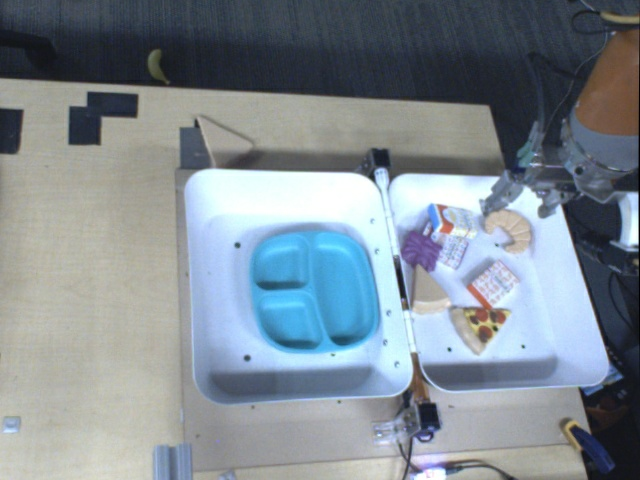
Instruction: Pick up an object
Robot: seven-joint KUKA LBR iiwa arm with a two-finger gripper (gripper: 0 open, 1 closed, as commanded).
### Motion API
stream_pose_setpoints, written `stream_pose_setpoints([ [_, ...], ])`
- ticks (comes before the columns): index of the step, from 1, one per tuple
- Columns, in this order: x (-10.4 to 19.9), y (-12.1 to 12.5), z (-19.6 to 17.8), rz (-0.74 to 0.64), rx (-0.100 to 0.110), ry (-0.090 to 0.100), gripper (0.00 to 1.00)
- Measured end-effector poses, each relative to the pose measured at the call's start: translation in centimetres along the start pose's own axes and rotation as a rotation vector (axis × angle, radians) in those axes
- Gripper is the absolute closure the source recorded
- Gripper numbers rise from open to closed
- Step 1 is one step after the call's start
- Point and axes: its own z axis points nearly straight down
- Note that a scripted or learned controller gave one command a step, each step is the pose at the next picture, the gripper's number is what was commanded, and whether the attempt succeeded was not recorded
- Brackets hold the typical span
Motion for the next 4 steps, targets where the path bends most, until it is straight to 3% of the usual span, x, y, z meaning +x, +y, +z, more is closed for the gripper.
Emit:
stream_pose_setpoints([
  [1,-0.8,-1.9,14.0,0.003,-0.010,-0.002,0.00],
  [2,-0.7,-1.7,12.9,0.001,-0.014,-0.001,1.00],
  [3,-0.7,-1.8,12.9,0.001,-0.014,-0.001,0.00],
  [4,1.9,-8.4,15.2,0.005,-0.008,-0.004,0.00],
])
